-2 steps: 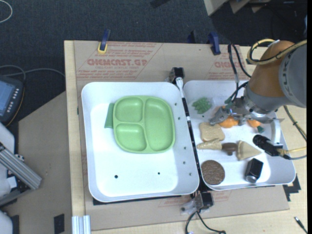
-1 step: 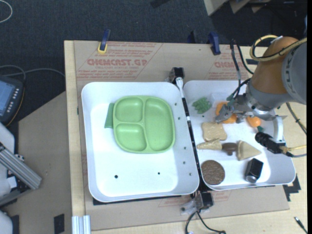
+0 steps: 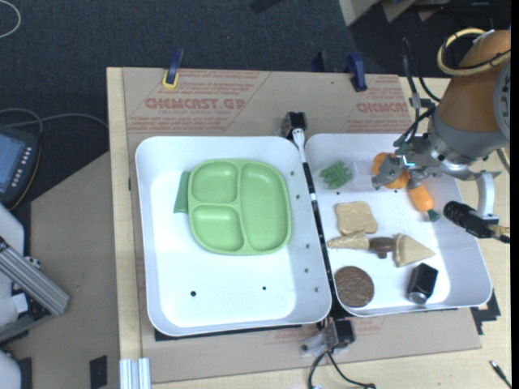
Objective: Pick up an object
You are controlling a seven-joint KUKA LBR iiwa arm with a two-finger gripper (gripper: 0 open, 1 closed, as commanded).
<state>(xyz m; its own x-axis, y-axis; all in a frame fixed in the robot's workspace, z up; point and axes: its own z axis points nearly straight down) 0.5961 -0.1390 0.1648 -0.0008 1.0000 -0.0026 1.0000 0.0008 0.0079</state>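
Observation:
The right bin [image 3: 470, 286] holds several toy foods: green broccoli [image 3: 335, 173], a slice of toast [image 3: 356, 215], a pale strip [image 3: 349, 241], a brown round patty [image 3: 354, 285], a cream wedge with a dark stem [image 3: 405, 250], a black can [image 3: 422, 282] and an orange carrot [image 3: 421, 197]. My gripper [image 3: 395, 171] hangs over the bin's far right part, right at a small orange piece [image 3: 381, 164]. Whether that piece sits between the fingers is hidden by the wrist.
The left bin [image 3: 162, 241] carries a green three-compartment plate [image 3: 239, 205]. A black divider rail [image 3: 312, 209] runs between the bins. The grey arm with its orange band [image 3: 478, 79] comes in from the upper right, with a black cylindrical part [image 3: 466, 217] over the right bin's edge.

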